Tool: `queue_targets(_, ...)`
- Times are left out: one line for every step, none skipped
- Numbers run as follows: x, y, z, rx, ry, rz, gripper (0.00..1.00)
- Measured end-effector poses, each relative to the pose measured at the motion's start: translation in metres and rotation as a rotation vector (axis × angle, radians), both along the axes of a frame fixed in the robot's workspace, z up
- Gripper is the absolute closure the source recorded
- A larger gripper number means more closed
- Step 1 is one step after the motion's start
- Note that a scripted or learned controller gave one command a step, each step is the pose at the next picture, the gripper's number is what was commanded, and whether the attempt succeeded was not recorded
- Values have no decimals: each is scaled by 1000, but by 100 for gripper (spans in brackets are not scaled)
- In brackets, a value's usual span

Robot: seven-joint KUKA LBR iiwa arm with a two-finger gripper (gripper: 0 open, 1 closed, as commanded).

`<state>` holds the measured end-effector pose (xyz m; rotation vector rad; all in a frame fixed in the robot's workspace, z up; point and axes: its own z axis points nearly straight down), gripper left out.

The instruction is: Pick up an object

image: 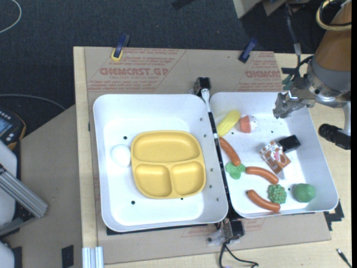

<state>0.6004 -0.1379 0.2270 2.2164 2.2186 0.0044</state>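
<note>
White plastic makes up the two shallow bins set side by side on the bench; the left bin (106, 149) carries one yellow divided tray (167, 163) with three compartments, and one small white ball (120, 154) lies just beside the tray's left edge.

The right bin (318, 149) holds the loose toy food: one yellow corn cob (228, 122) near the bin's upper left; one small orange and white piece (246, 124) just beside the cob; three sausages, one (230, 151) slanting along the left wall, one (261, 174) lying across the middle, one (263, 200) near the front edge; one small green leafy piece (235, 171) touching the ends of the first two sausages; one broccoli floret (276, 194) just beside the front sausage; one round green fruit (304, 192) near the broccoli, toward the bin's lower right; one small brown and white patterned packet (275, 156) in the middle; one black block (289, 144) touching the packet's upper right corner.

The gripper (283, 106) hangs at the upper right part of the right bin, above bare white floor, apart from the black block and the orange and white piece; whether its claw stands open or closed I cannot tell at this size; nothing visibly sits in it.
</note>
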Motion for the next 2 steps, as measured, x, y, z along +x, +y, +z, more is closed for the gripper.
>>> queue_targets(-14, 44, -7, 4, 10, 3, 100)
queue_targets(-25, 90, -5, 4, 10, 3, 100)
